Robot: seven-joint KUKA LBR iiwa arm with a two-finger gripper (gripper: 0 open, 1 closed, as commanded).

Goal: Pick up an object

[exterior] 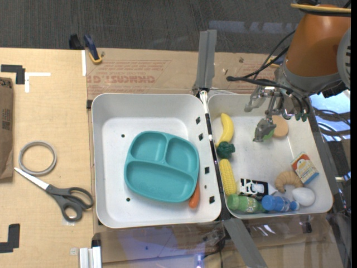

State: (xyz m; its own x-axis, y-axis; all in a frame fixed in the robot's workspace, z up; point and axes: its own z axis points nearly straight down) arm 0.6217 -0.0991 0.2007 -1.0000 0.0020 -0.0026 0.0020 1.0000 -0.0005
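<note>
Right now the arm is reaching in from the right over the far part of the right bin (326, 202), with the tool (265, 128) hanging low above the bin floor. Whether it is open or closed I cannot tell, because the metal parts are overlapping at this slant. A round tan object, possibly a biscuit or a bun (280, 128), is lying just to the right of the tool's tip, touching it or very nearly so; nothing is visibly sitting between the tips.

To do this step well, the tool probably needs centring over the tan piece before closing, since a grip on its left edge alone would likely push it away.

Other things are lying further off: a banana (226, 128) to the left along the bin's wall, a green toy (226, 148) and a corn cob (227, 176) nearer, then a blue bottle (277, 204), a white egg (304, 196), a croissant (288, 178) and a small carton (305, 168) in the near right corner. In the left bin (106, 121) a teal divided plate (162, 167) is resting with a carrot (194, 197) beside it.
</note>
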